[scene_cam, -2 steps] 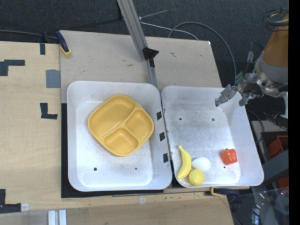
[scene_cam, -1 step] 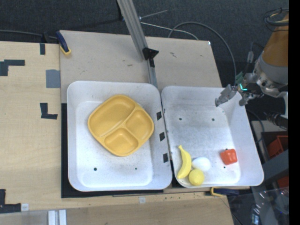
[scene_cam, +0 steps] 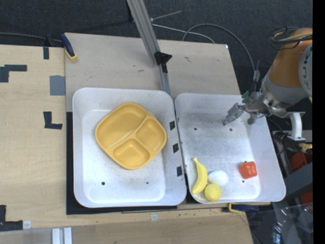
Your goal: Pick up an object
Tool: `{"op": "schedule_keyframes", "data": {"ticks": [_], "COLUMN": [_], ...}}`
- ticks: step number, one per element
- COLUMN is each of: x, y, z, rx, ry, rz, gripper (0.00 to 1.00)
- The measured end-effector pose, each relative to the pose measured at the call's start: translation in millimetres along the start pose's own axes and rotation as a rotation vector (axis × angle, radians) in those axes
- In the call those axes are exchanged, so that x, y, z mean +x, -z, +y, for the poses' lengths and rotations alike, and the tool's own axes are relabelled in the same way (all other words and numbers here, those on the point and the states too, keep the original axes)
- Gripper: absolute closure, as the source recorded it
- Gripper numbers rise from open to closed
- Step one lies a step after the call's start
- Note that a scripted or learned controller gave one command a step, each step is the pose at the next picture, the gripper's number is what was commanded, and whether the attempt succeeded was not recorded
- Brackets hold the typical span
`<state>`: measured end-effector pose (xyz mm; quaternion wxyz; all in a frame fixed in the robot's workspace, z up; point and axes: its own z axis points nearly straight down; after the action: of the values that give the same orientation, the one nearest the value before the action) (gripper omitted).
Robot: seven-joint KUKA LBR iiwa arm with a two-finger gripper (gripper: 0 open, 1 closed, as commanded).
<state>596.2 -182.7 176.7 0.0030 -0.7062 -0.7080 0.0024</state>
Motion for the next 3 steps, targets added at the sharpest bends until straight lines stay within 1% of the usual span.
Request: {"op": "schedule_keyframes", "data": {"ticks": [1, 2, 3], "x": [5, 6, 7], "y": [-64, -89, -78], "z": [-3, -3, -3], "rx": [0.000, -0.006, -0.005], "ry": [0.000, 0.000, 0.001], "rz": [0.000, -0.002, -0.001], "gripper": [0.00, 0.00, 1.00]}}
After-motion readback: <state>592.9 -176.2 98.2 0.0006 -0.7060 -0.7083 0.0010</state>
